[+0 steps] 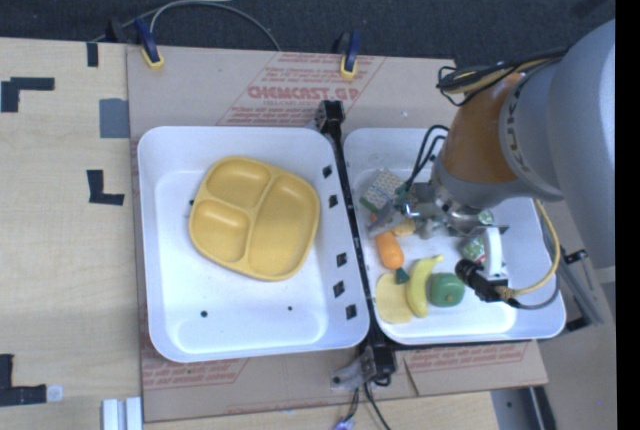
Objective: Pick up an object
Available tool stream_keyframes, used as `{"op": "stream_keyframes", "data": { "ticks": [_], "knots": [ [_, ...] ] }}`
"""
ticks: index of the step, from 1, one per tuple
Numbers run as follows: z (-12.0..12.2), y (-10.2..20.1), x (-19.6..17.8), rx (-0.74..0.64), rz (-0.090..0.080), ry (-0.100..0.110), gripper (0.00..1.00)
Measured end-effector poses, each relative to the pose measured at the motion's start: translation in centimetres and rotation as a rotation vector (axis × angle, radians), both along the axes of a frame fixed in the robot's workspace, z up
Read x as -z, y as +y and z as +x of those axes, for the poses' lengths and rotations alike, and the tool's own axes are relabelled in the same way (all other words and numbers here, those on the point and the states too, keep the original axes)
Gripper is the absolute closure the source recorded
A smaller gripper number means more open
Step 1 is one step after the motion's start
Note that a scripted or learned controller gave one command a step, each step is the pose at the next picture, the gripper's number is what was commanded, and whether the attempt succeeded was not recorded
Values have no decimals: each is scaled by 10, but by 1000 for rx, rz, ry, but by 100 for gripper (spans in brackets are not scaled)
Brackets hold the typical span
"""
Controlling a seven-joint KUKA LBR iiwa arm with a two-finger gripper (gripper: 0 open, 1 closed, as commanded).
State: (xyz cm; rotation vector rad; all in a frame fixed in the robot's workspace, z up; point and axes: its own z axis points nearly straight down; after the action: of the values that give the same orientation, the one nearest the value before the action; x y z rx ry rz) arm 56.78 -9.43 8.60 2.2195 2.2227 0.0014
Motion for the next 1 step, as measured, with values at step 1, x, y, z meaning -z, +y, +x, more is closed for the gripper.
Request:
{"op": "stream_keyframes", "data": {
  "ticks": [1],
  "knots": [
    [61,-10,-42,0,-1,0,0]
  ]
}}
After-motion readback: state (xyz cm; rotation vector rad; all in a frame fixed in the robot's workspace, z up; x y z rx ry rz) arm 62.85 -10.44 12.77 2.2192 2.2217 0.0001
